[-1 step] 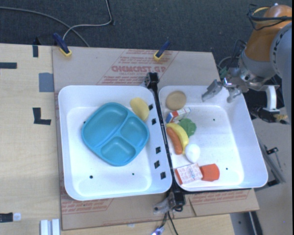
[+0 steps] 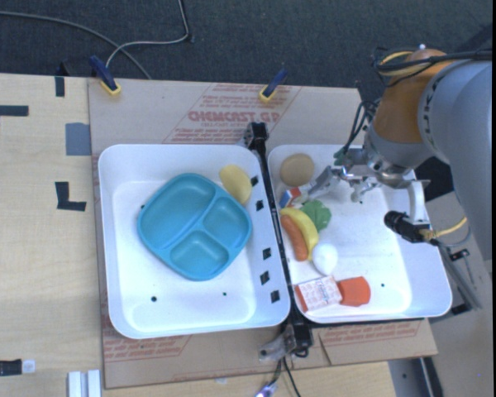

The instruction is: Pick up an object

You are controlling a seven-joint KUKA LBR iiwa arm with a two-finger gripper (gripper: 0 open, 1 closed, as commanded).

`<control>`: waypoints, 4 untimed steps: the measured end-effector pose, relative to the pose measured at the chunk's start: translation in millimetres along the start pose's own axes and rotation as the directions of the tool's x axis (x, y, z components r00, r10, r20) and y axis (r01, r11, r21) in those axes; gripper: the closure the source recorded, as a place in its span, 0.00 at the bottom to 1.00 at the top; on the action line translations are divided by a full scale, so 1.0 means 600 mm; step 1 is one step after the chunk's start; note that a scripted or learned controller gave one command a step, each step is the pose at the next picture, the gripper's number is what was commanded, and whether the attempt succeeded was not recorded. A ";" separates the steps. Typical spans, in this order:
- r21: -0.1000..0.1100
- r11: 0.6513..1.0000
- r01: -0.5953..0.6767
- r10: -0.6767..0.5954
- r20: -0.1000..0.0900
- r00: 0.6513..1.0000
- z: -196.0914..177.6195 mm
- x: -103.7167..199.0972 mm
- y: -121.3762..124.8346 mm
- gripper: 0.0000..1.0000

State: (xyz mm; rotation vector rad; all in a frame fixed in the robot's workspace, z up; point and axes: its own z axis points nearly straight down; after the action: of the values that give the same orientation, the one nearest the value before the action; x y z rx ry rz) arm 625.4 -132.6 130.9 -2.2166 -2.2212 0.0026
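Right bin [image 2: 413, 292] on desk: hand [image 2: 341, 180], fingers apart, gripping nothing, hovering beside brown ball [image 2: 297, 170]; approach step, descent needed next.

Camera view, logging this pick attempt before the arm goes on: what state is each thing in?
Gripper: open, above the right bin, holding nothing.
Blue divided plate: flat in the left bin, compartments bare.
Lemon: at the plate's upper right rim.
Brown ball: loose, right bin.
Banana: lying beside the carrot.
Egg: whole.
Orange block: lying flat.
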 end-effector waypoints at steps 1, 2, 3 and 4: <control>-0.005 1.000 0.000 0.000 0.003 1.000 0.075 0.042 0.051 0.00; -0.005 1.000 -0.002 0.002 0.003 1.000 0.075 0.054 -0.024 0.00; -0.004 1.000 0.000 0.000 0.003 1.000 0.042 0.035 0.070 0.00; -0.004 1.000 0.000 0.000 0.002 1.000 0.025 0.032 0.072 0.00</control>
State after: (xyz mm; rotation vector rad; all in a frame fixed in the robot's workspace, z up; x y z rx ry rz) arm 668.4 -113.1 115.8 -2.2194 -2.2242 0.0012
